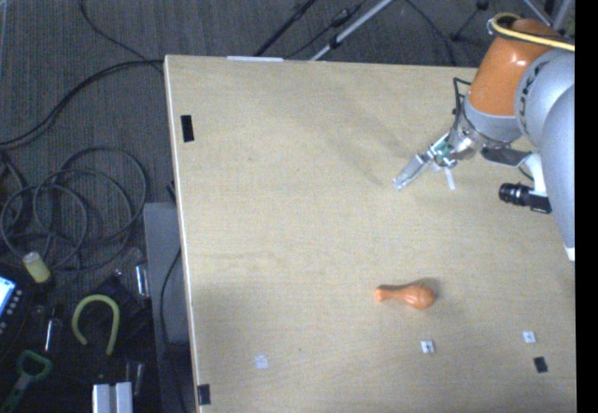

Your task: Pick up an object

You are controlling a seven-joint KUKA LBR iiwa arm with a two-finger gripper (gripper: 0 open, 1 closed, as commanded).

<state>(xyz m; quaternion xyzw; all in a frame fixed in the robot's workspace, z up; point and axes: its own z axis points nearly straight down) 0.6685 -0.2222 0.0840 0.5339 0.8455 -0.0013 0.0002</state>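
Where bare wood lies flat, smooth orange pear-shaped object, metallic end effector.

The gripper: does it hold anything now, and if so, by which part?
Nothing is held. The gripper hangs over bare bench, and the orange pear-shaped object lies apart from it, nearer the camera.

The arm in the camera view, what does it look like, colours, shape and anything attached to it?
The arm is a rounded, smooth grey body with a bulbous orange band above the wrist. A thin pale cable loops over the top of the orange part. The end effector is small, slim and silvery with a greenish spot near its base. A short black cylindrical fitting sticks out from the grey body's side.
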